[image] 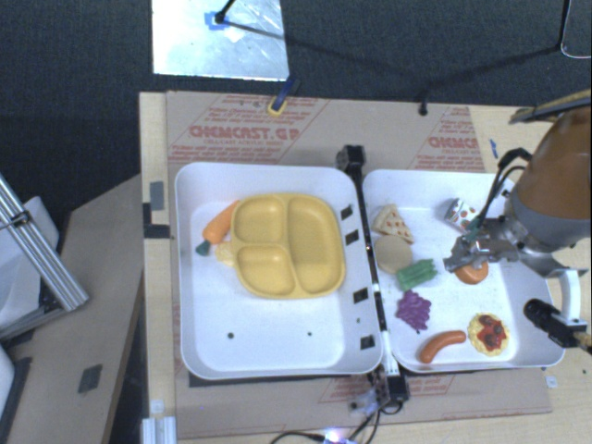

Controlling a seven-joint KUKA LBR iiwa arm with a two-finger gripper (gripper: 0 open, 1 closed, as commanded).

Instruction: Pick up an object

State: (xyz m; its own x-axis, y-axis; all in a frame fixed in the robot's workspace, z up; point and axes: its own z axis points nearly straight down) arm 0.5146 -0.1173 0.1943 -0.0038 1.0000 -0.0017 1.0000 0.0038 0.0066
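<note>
My gripper (465, 255) hangs low over the right bin (532, 351), reaching in from the right. Directly beneath and just in front of it lies a small orange-red round object (474, 273), partly covered by the gripper. I cannot tell whether the two touch. To the left of it lie a green piece (416, 272) and a tan round piece (392, 252). A purple grape bunch (413, 310), a sausage (441, 345) and a small round pizza (488, 333) lie nearer the front. Toward the back are a pizza slice (391, 220) and a small silver-white item (456, 213).
The left bin (199, 331) holds a yellow divided plate (282, 245) with a carrot (217, 224) at its left side. A black-clipped divider (367, 266) separates the bins. The grey arm (555, 202) overhangs the right bin's right side.
</note>
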